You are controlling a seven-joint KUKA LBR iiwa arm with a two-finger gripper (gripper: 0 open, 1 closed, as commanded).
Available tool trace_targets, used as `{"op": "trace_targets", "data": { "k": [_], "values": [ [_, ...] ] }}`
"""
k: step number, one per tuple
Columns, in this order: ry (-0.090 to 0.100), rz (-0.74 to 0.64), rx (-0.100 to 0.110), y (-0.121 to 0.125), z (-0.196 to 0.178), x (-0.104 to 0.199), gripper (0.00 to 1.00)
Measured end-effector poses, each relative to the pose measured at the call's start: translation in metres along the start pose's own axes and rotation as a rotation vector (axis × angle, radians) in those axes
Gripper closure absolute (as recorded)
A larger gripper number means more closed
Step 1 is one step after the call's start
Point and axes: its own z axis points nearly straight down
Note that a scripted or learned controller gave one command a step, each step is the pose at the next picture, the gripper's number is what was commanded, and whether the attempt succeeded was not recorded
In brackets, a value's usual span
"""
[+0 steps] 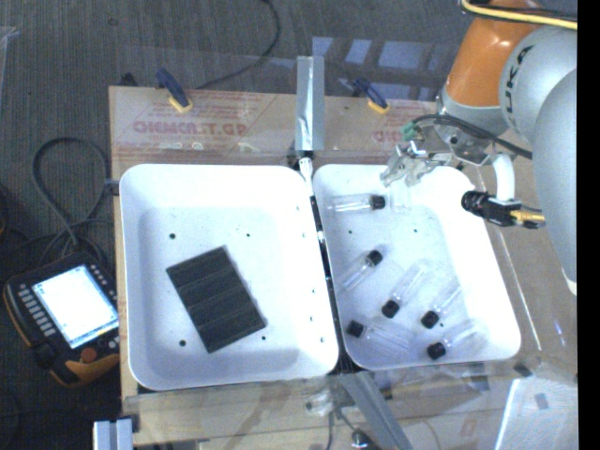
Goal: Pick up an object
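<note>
My gripper [405,169] hangs over the far edge of the right bin [502,279], its fingers apart with nothing between them. Just below and left of it lies a clear vial with a black cap [361,202]. Several more clear black-capped vials lie lower in that bin, among them one in the middle [364,266] and one near the front [441,347]. A black ribbed rectangular pad [215,298] lies flat in the left bin [141,195].
The grey arm with its orange band [487,54] fills the upper right. A black and yellow fitting [497,206] juts over the right bin's right rim. A metal divider post [306,111] stands behind the bins. A handheld pendant [61,317] lies off the bench at left.
</note>
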Motion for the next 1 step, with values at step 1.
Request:
{"op": "trace_targets", "data": {
  "k": [1],
  "values": [
    [0.001,0.089,0.000,0.0085,-0.0251,0.0558,1.00]
  ]
}}
